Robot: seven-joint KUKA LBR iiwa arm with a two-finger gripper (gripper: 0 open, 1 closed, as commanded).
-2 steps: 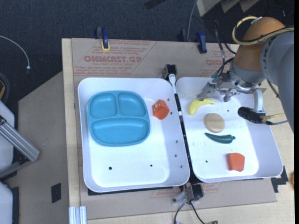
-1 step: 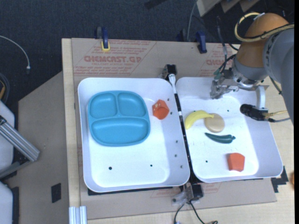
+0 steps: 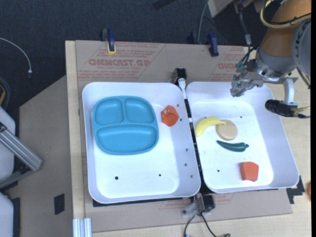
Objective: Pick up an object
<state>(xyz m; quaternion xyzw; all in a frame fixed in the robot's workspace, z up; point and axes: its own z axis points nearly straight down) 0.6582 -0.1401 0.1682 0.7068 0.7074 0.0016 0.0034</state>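
While the tool (image 3: 243, 87) hovers at the far rim of the right white bin (image 3: 276, 132), jaw state unreadable, nearest target is the yellow plastic banana (image 3: 207, 125) mid-bin; descend centred, close across its narrow width.

Fixed overhead slant onto both bins (image 3: 89, 132)
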